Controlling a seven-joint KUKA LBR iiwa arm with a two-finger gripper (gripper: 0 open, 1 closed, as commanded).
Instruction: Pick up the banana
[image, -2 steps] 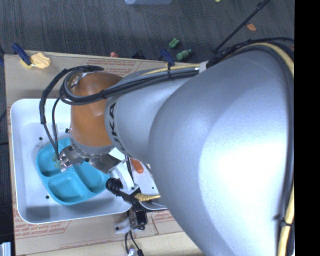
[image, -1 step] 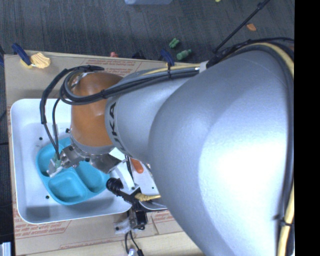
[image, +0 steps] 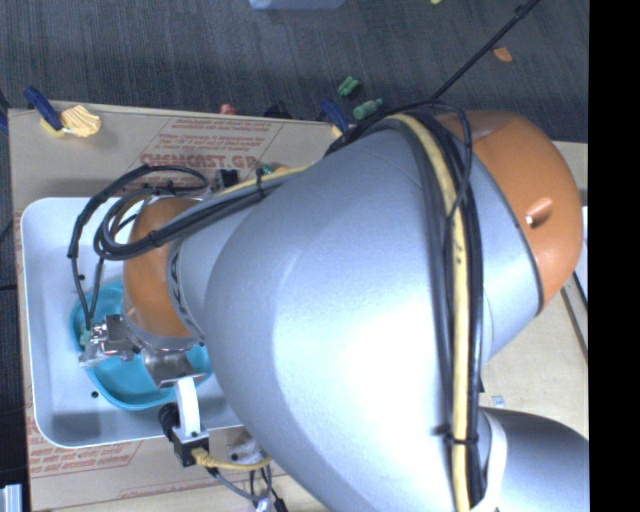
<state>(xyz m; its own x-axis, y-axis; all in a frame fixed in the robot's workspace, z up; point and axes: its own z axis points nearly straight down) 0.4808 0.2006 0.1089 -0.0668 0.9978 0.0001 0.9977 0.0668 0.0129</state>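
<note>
The grey arm (image: 340, 330) was the biggest thing in sight, its thick casing lying over the right side of the white bin (image: 40, 300) and covering most of the bin's floor. A second orange shell (image: 530, 210) curved out beyond the bin's far right. Under the bin lay a brown cardboard sheet (image: 200, 135) with red print, showing past the bin's far rim and along its near rim. Over the middle of the bin the arm narrowed to the orange band (image: 150, 270), and black cables (image: 110, 210) looped above it toward the bin's far wall. Below the band, a blue dish-like thing (image: 120, 385) rested on the bin's floor near the near-left corner. The gripper (image: 105, 342) hung directly above that blue thing, its metal body partly hidden by the wrist; whether it was apart or together could not be told. Where the banana lay could not be told, since the arm hid so much of the bin. Beyond the bin's far-left corner sat a small yellow lump (image: 82, 122) on the cardboard.
</note>
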